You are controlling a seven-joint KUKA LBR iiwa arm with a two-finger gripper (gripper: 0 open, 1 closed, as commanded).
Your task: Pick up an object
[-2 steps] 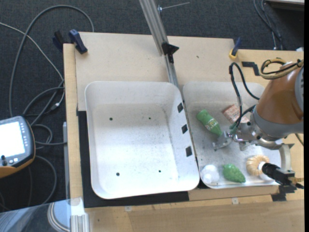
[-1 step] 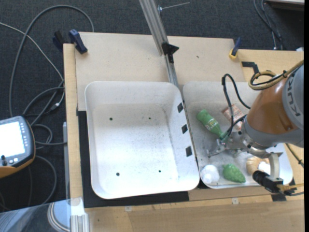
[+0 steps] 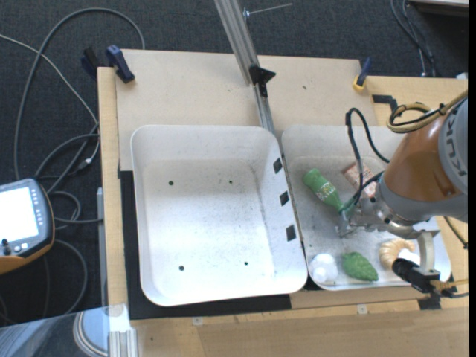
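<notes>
Beside slim green bottle (image 3: 322, 186): gripper (image 3: 346, 227), over speckled right bin (image 3: 312, 143).

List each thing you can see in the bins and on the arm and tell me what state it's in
green bottle: lying on its side in the right bin, cap end toward the pincer
green leafy object: lying flat near the bin's front edge
white round object: resting in the front corner, beside the green leafy object
pinkish packet: lying near the back, partly behind the cable
pincer: low in the right bin, close to the bottle's end
left bin: sitting flat
</notes>
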